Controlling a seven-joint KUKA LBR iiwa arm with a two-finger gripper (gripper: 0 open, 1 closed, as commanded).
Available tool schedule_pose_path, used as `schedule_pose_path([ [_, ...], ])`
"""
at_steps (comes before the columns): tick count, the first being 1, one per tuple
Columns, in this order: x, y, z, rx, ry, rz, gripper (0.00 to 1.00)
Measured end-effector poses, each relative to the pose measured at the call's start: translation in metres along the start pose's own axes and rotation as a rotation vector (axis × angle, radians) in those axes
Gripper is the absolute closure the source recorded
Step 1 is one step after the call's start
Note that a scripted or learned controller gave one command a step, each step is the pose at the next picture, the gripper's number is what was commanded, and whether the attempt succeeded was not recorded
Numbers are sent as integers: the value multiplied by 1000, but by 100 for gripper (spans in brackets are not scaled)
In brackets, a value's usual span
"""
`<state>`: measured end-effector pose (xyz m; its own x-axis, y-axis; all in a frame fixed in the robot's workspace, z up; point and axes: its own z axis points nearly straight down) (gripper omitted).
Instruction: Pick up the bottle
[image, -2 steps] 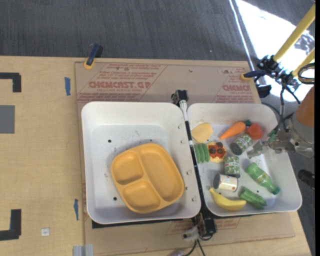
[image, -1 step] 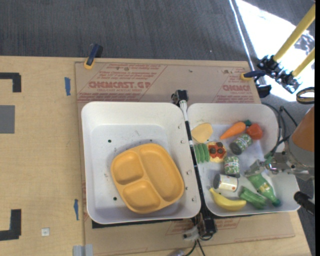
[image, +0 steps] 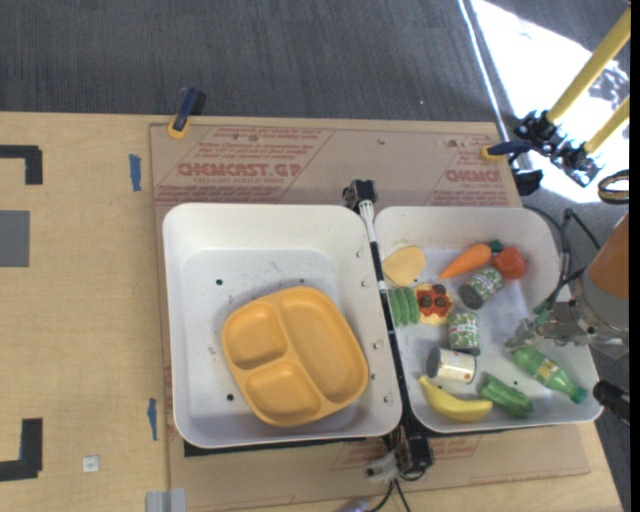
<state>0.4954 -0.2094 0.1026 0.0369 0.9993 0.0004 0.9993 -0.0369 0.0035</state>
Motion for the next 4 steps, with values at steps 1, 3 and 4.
schedule_pose_path([
  [1,37,-13,11,-16,-15,-26,100],
  [3,38,-12,2,-18,-15,-29,100],
  [4,39,-12,2,-17,-14,-29,0],
])
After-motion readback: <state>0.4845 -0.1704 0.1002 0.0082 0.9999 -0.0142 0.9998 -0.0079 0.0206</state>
